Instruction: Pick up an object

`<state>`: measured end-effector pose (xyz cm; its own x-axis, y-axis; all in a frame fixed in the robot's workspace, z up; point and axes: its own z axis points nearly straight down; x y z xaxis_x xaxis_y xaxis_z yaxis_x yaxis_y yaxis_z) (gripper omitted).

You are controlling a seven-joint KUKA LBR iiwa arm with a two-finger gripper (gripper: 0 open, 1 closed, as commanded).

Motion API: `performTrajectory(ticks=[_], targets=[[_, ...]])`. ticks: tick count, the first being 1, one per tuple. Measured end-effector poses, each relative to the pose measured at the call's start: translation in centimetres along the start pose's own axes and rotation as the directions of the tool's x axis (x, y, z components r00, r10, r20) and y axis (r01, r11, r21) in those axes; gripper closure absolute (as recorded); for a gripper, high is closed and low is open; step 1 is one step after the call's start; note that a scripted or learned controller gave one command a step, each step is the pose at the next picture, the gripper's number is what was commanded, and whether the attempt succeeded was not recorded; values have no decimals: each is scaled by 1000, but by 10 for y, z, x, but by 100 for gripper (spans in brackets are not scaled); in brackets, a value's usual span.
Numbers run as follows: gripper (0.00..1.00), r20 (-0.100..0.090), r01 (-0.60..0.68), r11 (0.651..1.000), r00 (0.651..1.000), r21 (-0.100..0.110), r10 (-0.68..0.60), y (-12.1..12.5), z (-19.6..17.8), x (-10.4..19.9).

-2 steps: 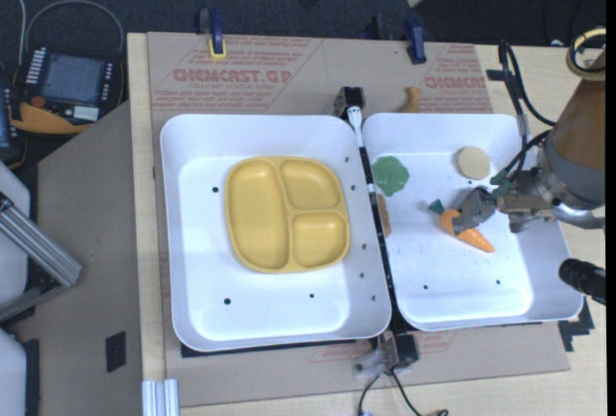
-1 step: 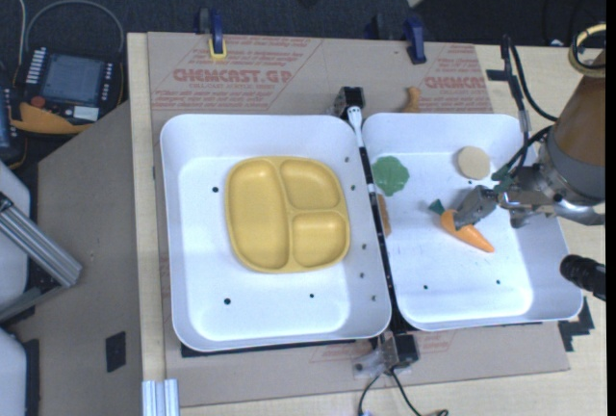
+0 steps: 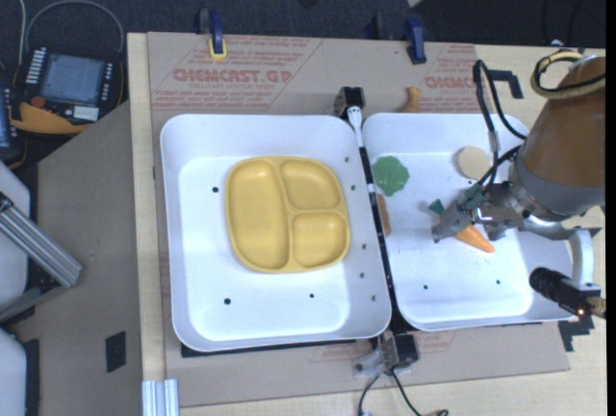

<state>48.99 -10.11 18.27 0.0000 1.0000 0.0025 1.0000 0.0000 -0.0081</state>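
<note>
In the right shallow white plastic bin [image 3: 423,303], the grey two-finger gripper [image 3: 452,223] is hovering low with its fingers apart and gripping nothing, just beside the small orange carrot-shaped toy [image 3: 475,239], near the green leafy toy [image 3: 391,174].

Divided plate [image 3: 287,213] in left bin [image 3: 192,289], carrot [image 3: 474,238] in right bin [image 3: 452,303]

light: bright, even | shadows: soft, faint | focus: slightly soft overall
</note>
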Motion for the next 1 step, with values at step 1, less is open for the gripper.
performTrajectory(ticks=[1], targets=[[0,0,0,1000,1000,1,0,1,63,3]])
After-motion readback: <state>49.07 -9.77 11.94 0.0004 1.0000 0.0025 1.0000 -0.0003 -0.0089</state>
